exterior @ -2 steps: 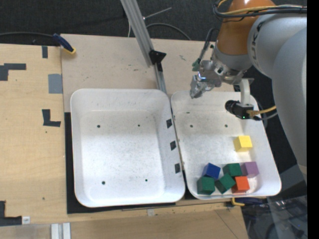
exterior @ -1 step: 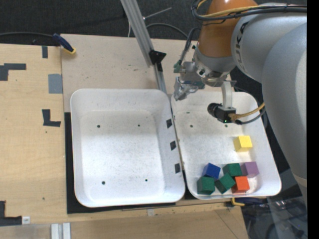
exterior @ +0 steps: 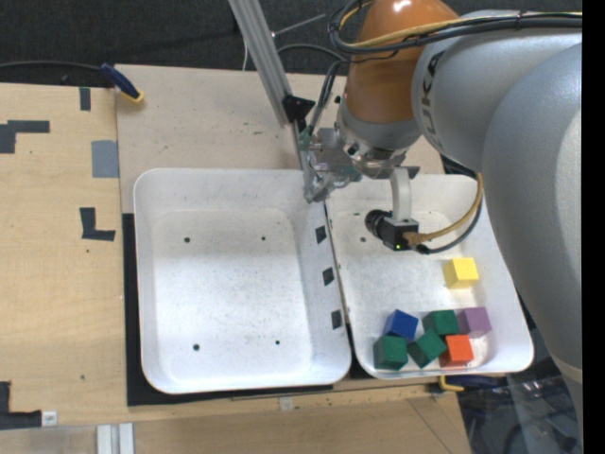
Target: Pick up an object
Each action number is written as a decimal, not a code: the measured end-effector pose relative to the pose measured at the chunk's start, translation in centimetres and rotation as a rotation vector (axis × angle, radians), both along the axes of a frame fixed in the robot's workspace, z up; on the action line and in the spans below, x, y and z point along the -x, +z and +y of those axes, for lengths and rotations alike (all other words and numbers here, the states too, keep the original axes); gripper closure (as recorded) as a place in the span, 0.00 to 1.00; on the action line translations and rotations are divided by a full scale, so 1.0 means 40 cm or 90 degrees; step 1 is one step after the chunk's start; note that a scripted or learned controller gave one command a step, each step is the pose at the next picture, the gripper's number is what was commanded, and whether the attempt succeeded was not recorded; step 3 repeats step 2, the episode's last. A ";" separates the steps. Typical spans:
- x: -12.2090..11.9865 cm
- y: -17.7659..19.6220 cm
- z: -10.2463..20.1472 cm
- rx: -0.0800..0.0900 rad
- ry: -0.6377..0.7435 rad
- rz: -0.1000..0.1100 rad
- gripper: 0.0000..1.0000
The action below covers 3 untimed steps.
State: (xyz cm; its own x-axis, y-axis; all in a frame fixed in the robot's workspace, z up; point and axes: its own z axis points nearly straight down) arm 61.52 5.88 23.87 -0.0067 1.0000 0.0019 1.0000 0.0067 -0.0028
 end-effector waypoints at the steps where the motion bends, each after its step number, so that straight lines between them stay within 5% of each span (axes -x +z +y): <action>1: 0.025 -0.002 0.107 0.000 0.000 0.000 1.00; 3: 0.030 0.004 0.104 0.001 -0.003 0.000 1.00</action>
